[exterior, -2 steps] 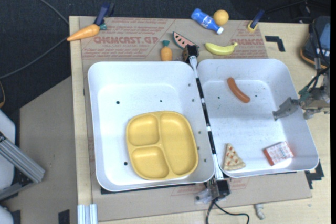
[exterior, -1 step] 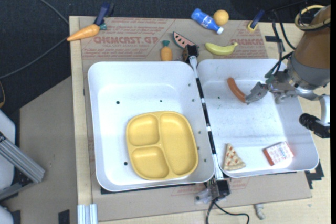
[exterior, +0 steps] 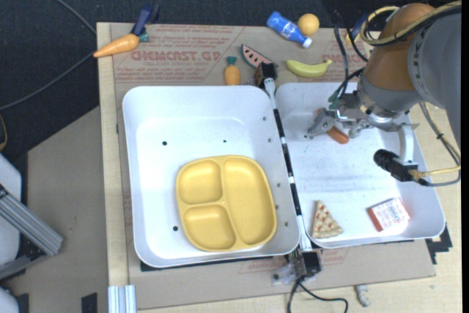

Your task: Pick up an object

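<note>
My gripper point(exterior: 337, 127) is down in the right bin point(exterior: 432, 227), near its back left part, and it looks open. A small orange-red sausage-shaped piece point(exterior: 338, 135) lies on the bin floor just under and between the fingertips; I cannot tell whether they touch it. A toy pizza slice point(exterior: 324, 220) lies at the front left of the same bin, and a red and white packet point(exterior: 388, 214) at the front right. The left bin point(exterior: 146, 121) holds a yellow divided plate point(exterior: 224, 202).
Behind the bins on the bench lie a carrot point(exterior: 117, 46), a watermelon slice point(exterior: 253, 55), a small orange fruit piece point(exterior: 232, 74), a banana point(exterior: 308, 67), a blue bottle point(exterior: 287, 28) and a yellow-orange ball point(exterior: 308, 23). The arm fills the right bin's back right.
</note>
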`<state>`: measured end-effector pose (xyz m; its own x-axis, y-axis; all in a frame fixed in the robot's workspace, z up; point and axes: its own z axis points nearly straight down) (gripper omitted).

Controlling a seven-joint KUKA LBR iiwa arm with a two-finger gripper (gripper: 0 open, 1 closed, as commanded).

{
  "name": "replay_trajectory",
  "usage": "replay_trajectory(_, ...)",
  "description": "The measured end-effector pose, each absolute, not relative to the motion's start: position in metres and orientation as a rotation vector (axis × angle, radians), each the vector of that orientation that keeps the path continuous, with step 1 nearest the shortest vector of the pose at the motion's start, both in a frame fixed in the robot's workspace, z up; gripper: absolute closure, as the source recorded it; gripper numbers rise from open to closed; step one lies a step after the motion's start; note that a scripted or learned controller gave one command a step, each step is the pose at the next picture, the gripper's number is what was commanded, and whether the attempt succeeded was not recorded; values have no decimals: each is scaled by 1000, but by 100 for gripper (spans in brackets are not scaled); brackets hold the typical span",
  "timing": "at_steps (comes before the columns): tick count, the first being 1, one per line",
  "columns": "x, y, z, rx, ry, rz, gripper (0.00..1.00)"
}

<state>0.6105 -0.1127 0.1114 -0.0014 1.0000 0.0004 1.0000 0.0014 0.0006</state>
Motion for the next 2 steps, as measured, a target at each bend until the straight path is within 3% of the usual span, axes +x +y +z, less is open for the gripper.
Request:
replay_trajectory(1, 651, -116, 85, 2218, 2222, 0, 0)
replay_trajectory(2, 652, -116, 95, 2215, 2220, 2, 100)
